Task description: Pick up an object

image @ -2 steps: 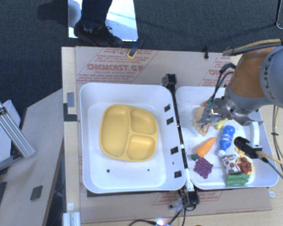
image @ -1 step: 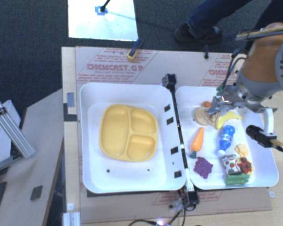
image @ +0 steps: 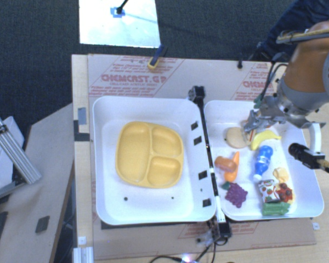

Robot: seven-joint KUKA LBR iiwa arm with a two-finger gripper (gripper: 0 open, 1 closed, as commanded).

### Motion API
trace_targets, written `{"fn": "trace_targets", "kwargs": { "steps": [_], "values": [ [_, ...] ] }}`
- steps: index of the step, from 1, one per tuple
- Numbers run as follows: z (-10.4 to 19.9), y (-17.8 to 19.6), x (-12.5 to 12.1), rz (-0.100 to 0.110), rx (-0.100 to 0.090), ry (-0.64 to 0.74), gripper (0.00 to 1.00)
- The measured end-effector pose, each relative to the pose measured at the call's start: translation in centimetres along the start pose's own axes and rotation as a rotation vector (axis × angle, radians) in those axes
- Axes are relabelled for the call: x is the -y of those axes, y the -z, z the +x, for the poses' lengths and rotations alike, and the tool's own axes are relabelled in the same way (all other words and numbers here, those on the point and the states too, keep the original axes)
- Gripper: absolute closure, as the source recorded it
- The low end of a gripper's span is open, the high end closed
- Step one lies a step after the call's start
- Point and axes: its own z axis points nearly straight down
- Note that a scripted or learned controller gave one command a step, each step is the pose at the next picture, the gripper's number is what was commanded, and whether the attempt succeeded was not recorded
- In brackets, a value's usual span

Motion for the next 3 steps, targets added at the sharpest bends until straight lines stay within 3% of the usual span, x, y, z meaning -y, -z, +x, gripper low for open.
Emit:
{"fn": "trace_targets", "kwargs": {
  "steps": [1,3],
  "values": [
    [3.27,-1.02,1.92,0.004,-0.001,0.002,1.00],
    [3.05,-0.66,2.90,0.003,-0.001,-0.003,1.00]
  ]
}}
